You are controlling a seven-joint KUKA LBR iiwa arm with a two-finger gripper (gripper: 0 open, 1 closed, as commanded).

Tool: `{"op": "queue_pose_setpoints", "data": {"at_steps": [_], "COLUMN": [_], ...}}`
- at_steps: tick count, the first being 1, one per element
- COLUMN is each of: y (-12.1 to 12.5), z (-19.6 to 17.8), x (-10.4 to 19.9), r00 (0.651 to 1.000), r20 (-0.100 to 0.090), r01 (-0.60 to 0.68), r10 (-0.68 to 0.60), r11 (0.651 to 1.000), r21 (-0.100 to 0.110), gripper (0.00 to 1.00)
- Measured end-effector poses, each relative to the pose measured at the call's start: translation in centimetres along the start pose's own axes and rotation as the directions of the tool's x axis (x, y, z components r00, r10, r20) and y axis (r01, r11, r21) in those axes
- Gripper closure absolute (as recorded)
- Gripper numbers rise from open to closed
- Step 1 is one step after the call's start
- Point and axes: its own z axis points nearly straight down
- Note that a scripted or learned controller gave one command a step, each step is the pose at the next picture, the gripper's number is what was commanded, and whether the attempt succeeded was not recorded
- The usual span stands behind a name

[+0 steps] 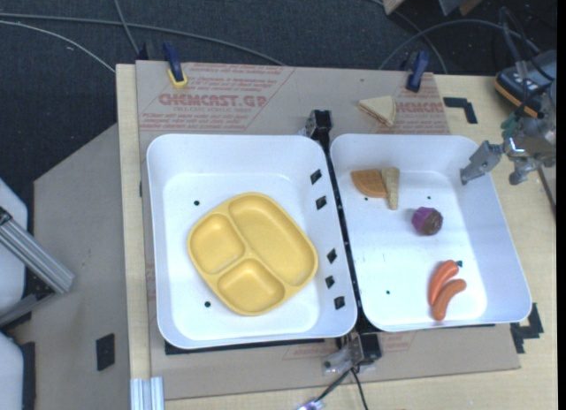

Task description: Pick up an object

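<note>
Camera view shows the gripper [495, 163] spread open at the right bin's [495, 311] two o'clock rim, so it could bump it and miss the purple ball [427, 220].

The tool [497, 164] hangs at the view's right edge, its fingers spread apart.
</note>
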Motion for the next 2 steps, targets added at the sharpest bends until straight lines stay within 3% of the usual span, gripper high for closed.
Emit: {"op": "queue_pose_setpoints", "data": {"at_steps": [1, 2], "y": [0.2, 1.0], "z": [-0.7, 4.1], "x": [0.1, -0.4], "r00": [1.000, 1.000], "r20": [0.003, 0.002], "r01": [0.003, 0.003], "r10": [-0.003, -0.003], "r11": [1.000, 1.000], "r21": [-0.013, -0.007], "gripper": [0.00, 0.00]}}
